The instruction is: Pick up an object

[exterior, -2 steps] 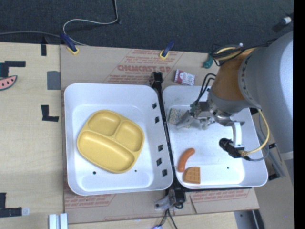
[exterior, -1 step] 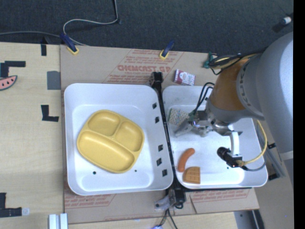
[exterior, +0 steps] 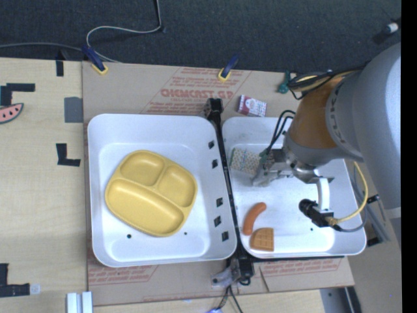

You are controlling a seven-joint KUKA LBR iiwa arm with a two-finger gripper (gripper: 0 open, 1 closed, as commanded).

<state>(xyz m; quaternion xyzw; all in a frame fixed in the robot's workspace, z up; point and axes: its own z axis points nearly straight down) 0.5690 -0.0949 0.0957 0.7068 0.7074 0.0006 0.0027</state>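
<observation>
In the right bin point(exterior: 345, 240) an orange sausage-shaped piece point(exterior: 254, 217) lies beside a tan waffle-like square point(exterior: 263, 239) near the front edge. A pale patterned sponge-like block point(exterior: 246, 160) sits at the bin's far left. My gripper point(exterior: 264, 173) reaches down from the grey arm with its orange band, its tips just to the right of that block and touching or nearly touching it. Nothing visible is lifted off the bin floor.
The left bin point(exterior: 104, 240) holds a yellow three-compartment plate point(exterior: 151, 192). A small red-and-white packet point(exterior: 251, 105) lies on the cardboard behind the right bin. Black clips run along the divider between the bins. A yellow cable point(exterior: 357, 207) loops near the arm.
</observation>
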